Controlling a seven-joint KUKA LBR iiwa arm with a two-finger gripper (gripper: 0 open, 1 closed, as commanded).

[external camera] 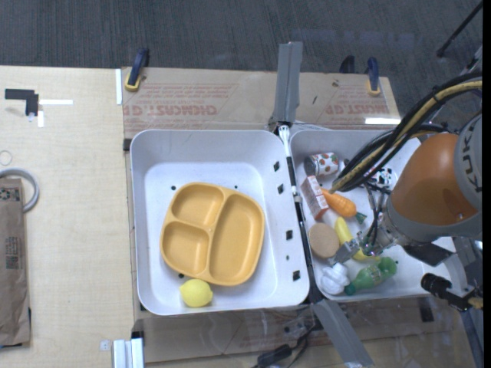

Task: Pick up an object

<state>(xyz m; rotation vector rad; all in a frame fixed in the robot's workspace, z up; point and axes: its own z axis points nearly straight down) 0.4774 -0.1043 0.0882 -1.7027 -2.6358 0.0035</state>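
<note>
My gripper (368,242) hangs low in the right bin (337,138), reaching down from the grey arm with the orange band (430,186). Its tip is just above a yellow banana-like piece (347,234) and beside a green bottle (370,274) that lies on its side. Close to its left are a tan round disc (323,241) and an orange carrot (339,202). A white lumpy object (333,280) sits at the bin's front. Nothing is visibly lifted off the bin floor.
The left bin (146,205) holds a yellow divided plate (213,233) and a yellow lemon (196,293) at its front. Farther back in the right bin are a red-and-white box (311,194), a spotted cup (325,162) and a black-and-white toy (382,178). Black cables (399,133) run over that bin.
</note>
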